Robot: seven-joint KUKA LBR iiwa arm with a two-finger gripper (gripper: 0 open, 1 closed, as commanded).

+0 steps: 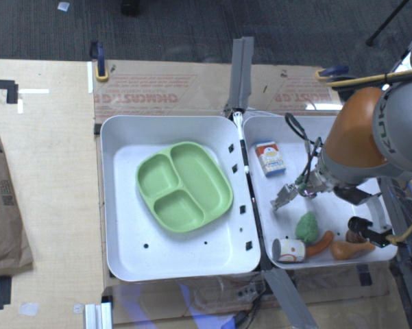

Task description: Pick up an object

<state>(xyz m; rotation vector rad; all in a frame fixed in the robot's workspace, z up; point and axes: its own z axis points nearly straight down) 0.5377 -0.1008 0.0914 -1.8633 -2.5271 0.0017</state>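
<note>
My gripper [284,198] hangs low over the middle of the right bin [255,184], above bare white floor. A small blue, white and orange box [269,158] lies just beyond it toward the far side. Close to its near right sits a green lumpy item [306,225]. Along the bin's near wall lie a white cup on its side [289,250], an orange carrot-like piece [320,243] and a tan-orange item [349,250]. Nothing shows in the gripper.
The left bin [116,204] holds a green divided plate [185,186]. A metal divider [241,81] runs between the bins at the back. A brown paper bag [3,204] lies on the bench at far left.
</note>
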